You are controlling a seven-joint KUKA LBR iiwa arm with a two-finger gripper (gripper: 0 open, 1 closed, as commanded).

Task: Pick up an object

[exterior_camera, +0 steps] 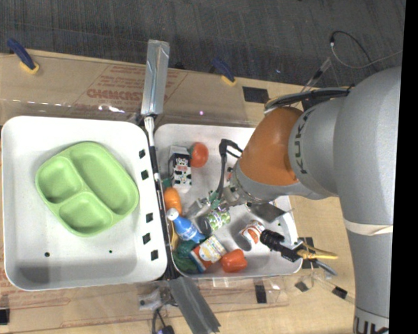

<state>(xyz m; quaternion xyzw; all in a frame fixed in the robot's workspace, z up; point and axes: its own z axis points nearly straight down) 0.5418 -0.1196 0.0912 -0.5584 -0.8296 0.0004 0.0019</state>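
The two bins, the left bin and the right bin, are looking like smooth white plastic with a dull sheen. The green divided plate in the left one is showing matt, even plastic. The arm is wearing smooth grey casing that is catching soft light, and its orange band is shining a little glossier. The bench is looking like pale wood, while the sheet at the far side is reading as brown printed cardboard. The small bottle and the red toy near the front are gleaming like glossy plastic.
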